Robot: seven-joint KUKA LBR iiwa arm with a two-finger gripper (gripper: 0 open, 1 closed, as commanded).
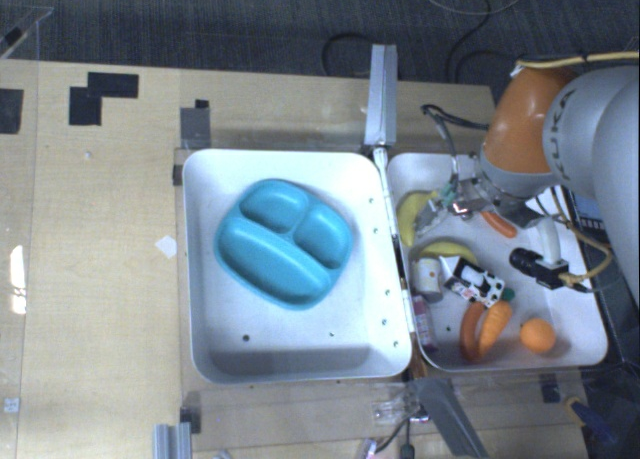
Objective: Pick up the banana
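One arm works here, and you can't tell from this slanted view whether its jaws (452, 203) are open or closed, nor whether they grip anything. Just below them and slightly left, the banana (445, 248) lies in the right bin (590, 347), long axis roughly left-right, curved. Further below sit a carrot (491, 328) and an orange (538, 336); far left, a blue divided plate (286, 242) rests in the left bin (200, 277). Judging by this, your descent shifts slightly down-left.
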